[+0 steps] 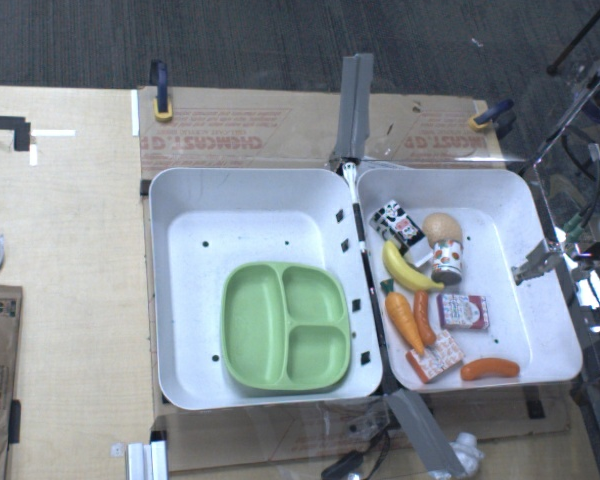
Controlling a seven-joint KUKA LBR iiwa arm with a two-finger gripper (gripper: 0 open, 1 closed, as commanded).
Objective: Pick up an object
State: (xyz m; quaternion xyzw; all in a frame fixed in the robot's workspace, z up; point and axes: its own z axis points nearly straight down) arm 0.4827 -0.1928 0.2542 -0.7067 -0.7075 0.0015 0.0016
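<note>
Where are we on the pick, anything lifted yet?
Nothing looks picked so far. The banana, carrot, can and red carton all lie in the right bin; the green plate sits in the left bin. Nothing is in hand. Approach, grasp and lift all remain.

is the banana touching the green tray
Apart. The camera view shows the banana lying in the right bin and the green tray in the left bin, with both bin walls between them.
</note>
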